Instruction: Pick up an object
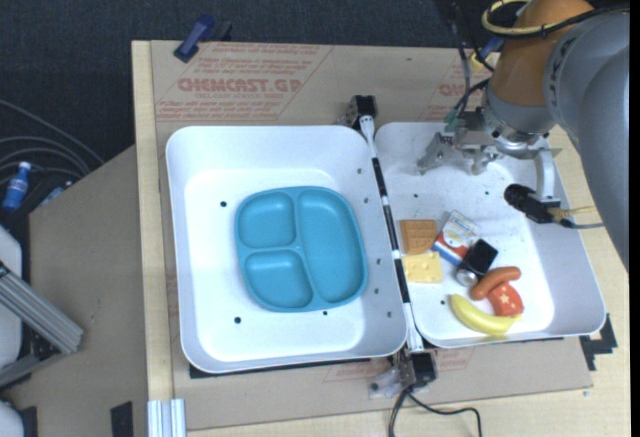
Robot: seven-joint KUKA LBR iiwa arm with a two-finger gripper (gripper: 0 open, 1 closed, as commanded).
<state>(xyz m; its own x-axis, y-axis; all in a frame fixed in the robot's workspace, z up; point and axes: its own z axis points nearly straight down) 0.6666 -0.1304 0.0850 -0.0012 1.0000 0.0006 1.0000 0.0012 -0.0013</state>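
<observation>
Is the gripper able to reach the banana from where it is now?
Probably yes. The gripper hangs over the right bin's far end, and the banana lies uncovered near the front rim, nothing on top.

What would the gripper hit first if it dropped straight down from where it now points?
Probably bare floor of the right bin. The gripper hangs over that bin's upper part, apart from the cracker and other items nearer the front. Height above the floor is unclear.

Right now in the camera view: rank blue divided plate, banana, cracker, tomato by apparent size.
1. blue divided plate, by far the largest
2. banana
3. cracker
4. tomato
Cracker and tomato look close; the tomato is partly hidden by the sausage, so that order is unsure.
</observation>
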